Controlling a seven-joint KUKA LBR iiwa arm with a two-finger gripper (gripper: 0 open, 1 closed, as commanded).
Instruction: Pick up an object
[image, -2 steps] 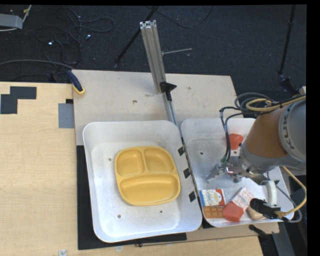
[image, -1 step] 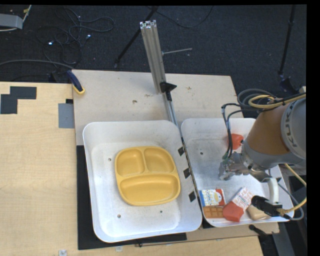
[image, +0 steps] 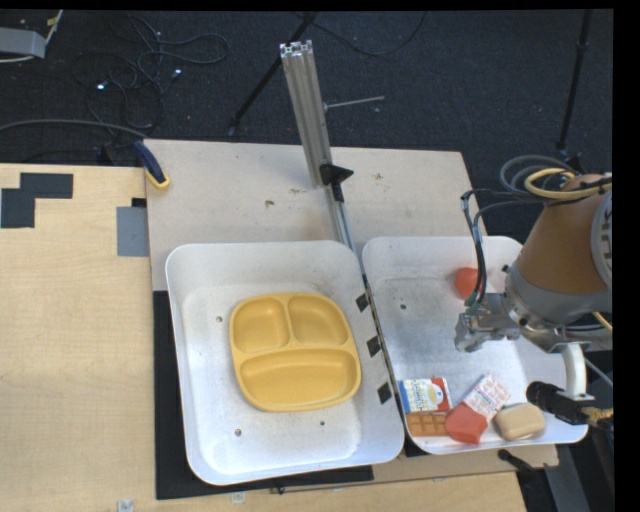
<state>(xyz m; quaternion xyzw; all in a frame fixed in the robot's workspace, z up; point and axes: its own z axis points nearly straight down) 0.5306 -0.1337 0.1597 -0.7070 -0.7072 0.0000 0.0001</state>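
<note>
Red block (image: 465, 424) near the front edge of the right bin (image: 420, 270), touching a waffle-patterned piece (image: 425, 424), beside a tan bread-like lump (image: 520, 422) and a small packet (image: 487, 394) (all crowded together). Probably light and rigid; best taken across its exposed top sides. Gripper (image: 478, 330) poised mid-bin, well apart from it; open or closed, cannot tell. Yellow divided plate (image: 295, 350) in the left bin (image: 200, 290).

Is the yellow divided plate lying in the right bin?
No, the yellow divided plate lies in the left bin, while the right bin holds the small items near its front edge.
</note>
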